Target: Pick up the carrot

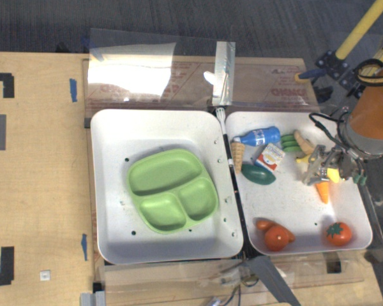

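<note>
The carrot point(323, 191), a small orange cone, points toward the front of the right bin point(293, 215) near its right side. My gripper point(324, 173) is directly over the carrot's thick end, and that end sits between the fingers, which are shut on it. A yellow piece point(333, 174) shows beside the fingers. The arm's grey wrist with its orange band point(372, 113) comes in from the right and hides the bin's right wall.
The right bin also holds a blue bottle point(258, 136), an ice cream cone point(236, 155), a dark green vegetable point(260, 175), a white packet point(272, 157), green and tan pieces point(293, 142), and two tomatoes point(277, 236) point(339, 233). A green divided plate point(172, 189) lies in the left bin point(115, 139).
</note>
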{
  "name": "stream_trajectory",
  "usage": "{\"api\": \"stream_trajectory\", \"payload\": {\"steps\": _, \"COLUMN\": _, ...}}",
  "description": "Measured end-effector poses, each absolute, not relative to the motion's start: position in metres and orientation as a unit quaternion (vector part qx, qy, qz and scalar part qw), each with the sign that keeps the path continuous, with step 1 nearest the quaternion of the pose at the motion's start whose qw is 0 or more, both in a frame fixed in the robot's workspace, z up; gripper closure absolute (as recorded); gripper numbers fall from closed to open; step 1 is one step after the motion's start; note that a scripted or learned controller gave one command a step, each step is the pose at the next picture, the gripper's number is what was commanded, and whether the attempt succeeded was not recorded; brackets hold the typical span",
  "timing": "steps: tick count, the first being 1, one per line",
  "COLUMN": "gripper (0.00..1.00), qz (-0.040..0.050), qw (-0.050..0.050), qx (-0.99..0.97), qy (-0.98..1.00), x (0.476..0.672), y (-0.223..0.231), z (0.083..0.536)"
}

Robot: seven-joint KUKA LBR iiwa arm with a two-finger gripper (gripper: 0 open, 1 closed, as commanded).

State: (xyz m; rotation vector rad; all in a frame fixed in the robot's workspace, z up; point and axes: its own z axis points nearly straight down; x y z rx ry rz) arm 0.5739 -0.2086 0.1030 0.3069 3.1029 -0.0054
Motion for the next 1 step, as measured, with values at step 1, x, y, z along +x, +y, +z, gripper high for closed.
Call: {"api": "stream_trajectory", "payload": {"steps": 1, "gripper": 0.0, "qz": -0.0015, "qw": 0.011, "qx": 0.098, "qy": 0.995, "x": 0.5735, "y": -0.2083, "z": 0.102}}
